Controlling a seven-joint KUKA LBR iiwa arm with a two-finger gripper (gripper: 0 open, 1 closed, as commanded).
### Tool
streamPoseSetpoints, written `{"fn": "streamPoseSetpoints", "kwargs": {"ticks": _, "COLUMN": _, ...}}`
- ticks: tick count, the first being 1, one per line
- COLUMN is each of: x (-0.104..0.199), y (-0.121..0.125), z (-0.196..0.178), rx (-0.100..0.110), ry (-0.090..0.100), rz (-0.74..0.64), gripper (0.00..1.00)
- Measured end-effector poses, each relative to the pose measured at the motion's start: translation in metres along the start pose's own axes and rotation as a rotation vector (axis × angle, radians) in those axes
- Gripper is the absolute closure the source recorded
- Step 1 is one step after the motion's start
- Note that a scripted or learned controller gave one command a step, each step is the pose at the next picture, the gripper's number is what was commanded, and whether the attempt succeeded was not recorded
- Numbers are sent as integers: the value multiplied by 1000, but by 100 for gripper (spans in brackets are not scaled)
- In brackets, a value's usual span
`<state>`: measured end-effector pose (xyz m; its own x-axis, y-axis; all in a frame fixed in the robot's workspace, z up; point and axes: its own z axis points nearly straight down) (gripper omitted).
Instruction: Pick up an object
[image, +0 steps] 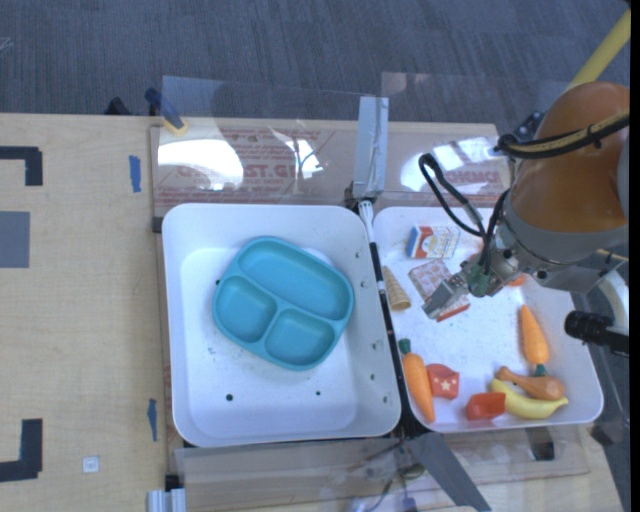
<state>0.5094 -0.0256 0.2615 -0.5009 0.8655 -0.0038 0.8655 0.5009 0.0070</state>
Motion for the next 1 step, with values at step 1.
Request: {"fn": "streamPoseSetpoints", "kwargs": {"ticks": 1, "x": 54, "y": -2, "z": -18, "rx": 4, "ry": 2, "rz": 181, "gripper": 100}}
